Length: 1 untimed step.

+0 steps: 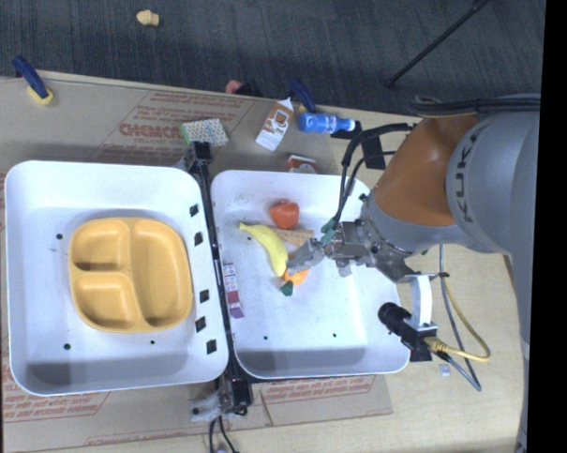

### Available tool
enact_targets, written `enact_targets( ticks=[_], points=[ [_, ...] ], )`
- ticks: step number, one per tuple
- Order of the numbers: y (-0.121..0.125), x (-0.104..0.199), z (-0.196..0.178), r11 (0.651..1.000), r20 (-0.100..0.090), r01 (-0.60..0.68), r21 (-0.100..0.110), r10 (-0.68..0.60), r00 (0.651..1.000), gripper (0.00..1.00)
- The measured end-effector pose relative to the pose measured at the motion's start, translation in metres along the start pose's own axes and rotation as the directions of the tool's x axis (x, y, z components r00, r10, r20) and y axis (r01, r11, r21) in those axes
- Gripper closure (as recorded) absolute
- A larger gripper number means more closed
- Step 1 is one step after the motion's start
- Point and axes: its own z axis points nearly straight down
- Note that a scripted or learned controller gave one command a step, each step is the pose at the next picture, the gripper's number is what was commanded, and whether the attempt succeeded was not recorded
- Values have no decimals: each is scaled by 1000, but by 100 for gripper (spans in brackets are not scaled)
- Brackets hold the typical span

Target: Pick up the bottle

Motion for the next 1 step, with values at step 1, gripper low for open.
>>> enact_targets(
  ticks=[1],
  points=[
    [77,21,107,894,0,-448,0,448,894,0]
  ],
)
